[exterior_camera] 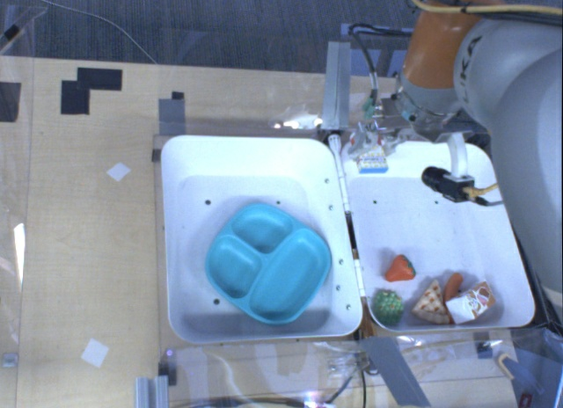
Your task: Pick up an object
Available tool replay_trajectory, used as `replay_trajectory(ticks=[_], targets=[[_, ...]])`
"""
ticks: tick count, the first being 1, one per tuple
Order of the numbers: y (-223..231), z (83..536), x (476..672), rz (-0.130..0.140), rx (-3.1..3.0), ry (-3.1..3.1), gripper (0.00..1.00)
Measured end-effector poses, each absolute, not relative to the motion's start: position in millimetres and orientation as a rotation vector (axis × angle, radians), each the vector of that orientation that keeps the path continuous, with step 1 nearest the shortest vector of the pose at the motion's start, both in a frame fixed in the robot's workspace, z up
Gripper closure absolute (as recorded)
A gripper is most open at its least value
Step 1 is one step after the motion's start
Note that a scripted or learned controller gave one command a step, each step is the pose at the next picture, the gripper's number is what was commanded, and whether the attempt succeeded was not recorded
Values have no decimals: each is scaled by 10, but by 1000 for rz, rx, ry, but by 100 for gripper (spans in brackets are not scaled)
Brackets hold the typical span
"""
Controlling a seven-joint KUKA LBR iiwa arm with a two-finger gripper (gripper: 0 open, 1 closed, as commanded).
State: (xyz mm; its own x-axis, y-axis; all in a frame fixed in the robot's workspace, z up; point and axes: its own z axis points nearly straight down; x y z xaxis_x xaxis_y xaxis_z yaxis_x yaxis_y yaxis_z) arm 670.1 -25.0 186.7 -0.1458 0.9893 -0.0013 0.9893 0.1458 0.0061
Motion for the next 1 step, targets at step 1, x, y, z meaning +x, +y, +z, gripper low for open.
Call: replay_trajectory(ticks=[1], targets=[[-407,1857,6697,3,1845,2537,100]])
